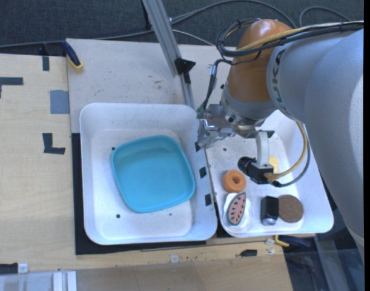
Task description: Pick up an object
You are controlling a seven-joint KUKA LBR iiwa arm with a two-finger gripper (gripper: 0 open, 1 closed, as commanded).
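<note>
Four small things lie in the right bin [315,218], all lower in the view than the pincer [204,137] and on its arm side. An orange ring [235,181] is the closest. Just past the ring, farther from the pincer, is a red slice [236,209] with dark seeds. A black block [269,210] and a brown disc [290,208] sit side by side beyond those, farthest from it. On the pincer's other side, a blue dish [153,173] rests in the left bin [88,162], near the pincer but not touching it.

The pincer hangs over the wall where the two bins meet, at the upper corner of the right bin. I see nothing between its tips, and I cannot tell whether it is spread or pressed together; it is too dark and small from here.

I judge this to be the approach step: no thing is chosen or gripped yet. For the next move I would need to shift the pincer off the wall and over one thing, most likely the ring. Then I would line it up across the ring's width and lower it straight, keeping clear of the slice beside it.
</note>
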